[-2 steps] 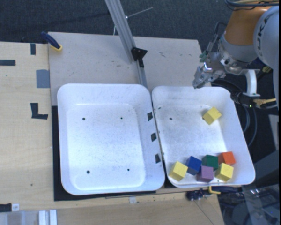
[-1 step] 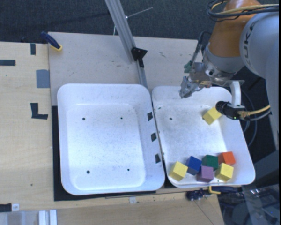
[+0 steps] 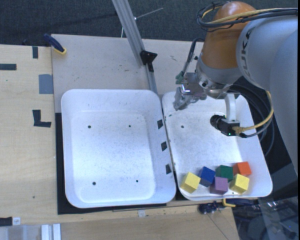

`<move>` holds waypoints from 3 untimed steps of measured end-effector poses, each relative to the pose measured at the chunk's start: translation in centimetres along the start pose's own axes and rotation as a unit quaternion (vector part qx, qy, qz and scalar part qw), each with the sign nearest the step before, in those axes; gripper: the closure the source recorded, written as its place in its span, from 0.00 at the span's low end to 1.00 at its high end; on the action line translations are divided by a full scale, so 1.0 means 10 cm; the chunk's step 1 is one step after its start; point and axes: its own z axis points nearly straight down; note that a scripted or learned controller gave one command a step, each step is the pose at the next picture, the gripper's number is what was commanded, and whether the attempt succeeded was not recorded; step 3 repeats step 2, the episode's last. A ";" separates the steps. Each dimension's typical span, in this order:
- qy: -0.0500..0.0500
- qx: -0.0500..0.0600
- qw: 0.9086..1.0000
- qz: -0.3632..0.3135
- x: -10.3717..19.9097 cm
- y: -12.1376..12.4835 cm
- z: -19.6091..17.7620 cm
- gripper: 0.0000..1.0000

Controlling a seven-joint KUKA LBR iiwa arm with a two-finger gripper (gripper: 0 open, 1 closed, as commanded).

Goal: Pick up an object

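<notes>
Several small blocks lie clustered at the near end of the right bin (image 3: 190, 139): a yellow block (image 3: 191, 182), a blue block (image 3: 207, 175), a green block (image 3: 224, 172), a purple block (image 3: 220, 184), an orange block (image 3: 243, 168) and a second yellow block (image 3: 240, 183). My gripper (image 3: 181, 101) hangs over the far left corner of the right bin, well away from the blocks. Nothing shows between its fingers.
The left bin (image 3: 110, 144) sits beside the right one. A slanted metal pole (image 3: 132, 31) rises behind the bins. A black cable and connector (image 3: 224, 124) hang from the wrist over the right bin. A blue and yellow tool (image 3: 55, 44) lies at the bench's far left.
</notes>
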 end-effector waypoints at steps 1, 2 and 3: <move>0.000 0.000 1.000 0.000 0.50 -0.22 -0.10 1.00; -0.001 0.001 1.000 0.000 0.93 -0.57 -0.07 1.00; -0.001 0.001 1.000 0.000 0.93 -0.57 -0.07 1.00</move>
